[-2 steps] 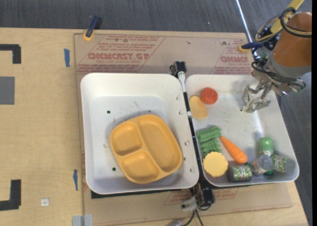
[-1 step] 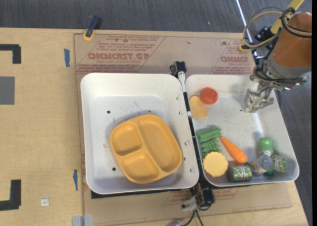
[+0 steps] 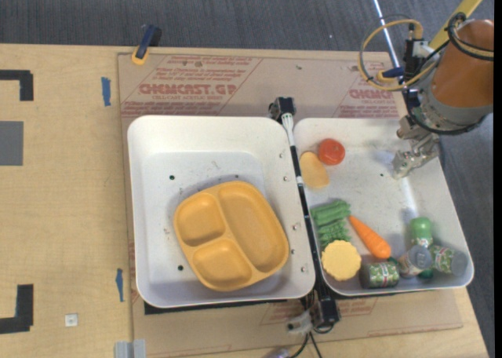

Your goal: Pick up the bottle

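The bottle (image 3: 427, 259), small, clear and with a green label, lies on its side in the front right corner of the right bin (image 3: 376, 138). It is wedged between a green can (image 3: 380, 273) and a green rounded object (image 3: 421, 231). My gripper (image 3: 411, 158) hangs over the far right part of that bin, well behind the bottle and apart from it. Its fingers are open with nothing between them.
The right bin also holds a red tomato (image 3: 331, 151), a pale yellow piece (image 3: 314, 169), green vegetables (image 3: 331, 220), a carrot (image 3: 369, 237) and a yellow round piece (image 3: 341, 260). The left bin (image 3: 157, 152) holds an orange divided plate (image 3: 229, 233).
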You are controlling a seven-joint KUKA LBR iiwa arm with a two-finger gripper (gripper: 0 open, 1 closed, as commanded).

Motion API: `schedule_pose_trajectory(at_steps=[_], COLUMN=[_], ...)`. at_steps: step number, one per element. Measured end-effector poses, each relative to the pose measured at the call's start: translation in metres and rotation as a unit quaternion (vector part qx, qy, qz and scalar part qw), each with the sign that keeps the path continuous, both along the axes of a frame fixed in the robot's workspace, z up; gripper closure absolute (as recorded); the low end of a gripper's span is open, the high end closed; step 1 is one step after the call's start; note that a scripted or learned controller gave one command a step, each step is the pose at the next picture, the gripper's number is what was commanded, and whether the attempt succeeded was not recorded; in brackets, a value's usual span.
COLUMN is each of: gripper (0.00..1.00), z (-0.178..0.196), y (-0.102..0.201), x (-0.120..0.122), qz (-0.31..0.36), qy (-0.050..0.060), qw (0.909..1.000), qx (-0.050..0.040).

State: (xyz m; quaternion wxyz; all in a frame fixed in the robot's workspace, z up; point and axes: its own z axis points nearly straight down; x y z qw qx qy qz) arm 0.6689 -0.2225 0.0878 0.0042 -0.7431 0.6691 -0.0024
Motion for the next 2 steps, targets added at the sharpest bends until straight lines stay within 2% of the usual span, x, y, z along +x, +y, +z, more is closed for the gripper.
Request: schedule_pose_trajectory(at_steps=[1, 2], gripper=[1.0, 1.0], z=[0.052, 0.008], y=[0.027, 0.012], x=[-0.001, -0.001], qz=[0.009, 0.068], qy=[0.001, 0.003], qw=[1.0, 0.9977], qx=[-0.0003, -0.0004])
